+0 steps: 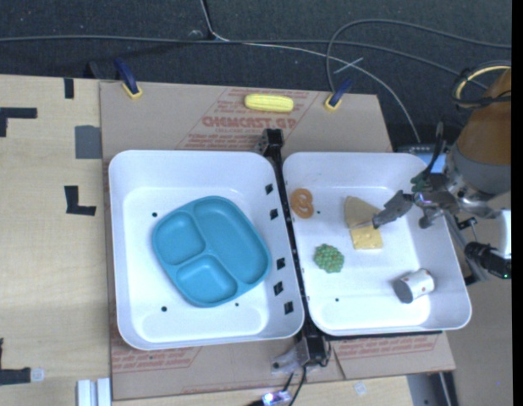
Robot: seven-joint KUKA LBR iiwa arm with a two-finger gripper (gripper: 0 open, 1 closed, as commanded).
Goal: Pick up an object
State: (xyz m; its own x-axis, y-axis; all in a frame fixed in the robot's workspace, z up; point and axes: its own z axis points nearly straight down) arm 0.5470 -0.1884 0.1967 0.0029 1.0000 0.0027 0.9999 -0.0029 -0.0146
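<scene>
Red print ran across the cardboard sheet (236, 121) that lay on the worktop behind the two bins. It stood upside down to the camera and blurred; only some letters, something like "CHEMCAST", could be made out, with no certainty. More red print at the sheet's front edge was too small to read.

Overhead slanted view (perhaps front-facing) of bins (126, 169)

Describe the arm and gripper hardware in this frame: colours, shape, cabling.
The arm enters from the right: a rounded grey body with an orange band above the wrist. The gripper is dark grey metal with slim fingers; its wrist block is cluttered with small dark fittings. A yellowish cable loop sits above the arm.
</scene>
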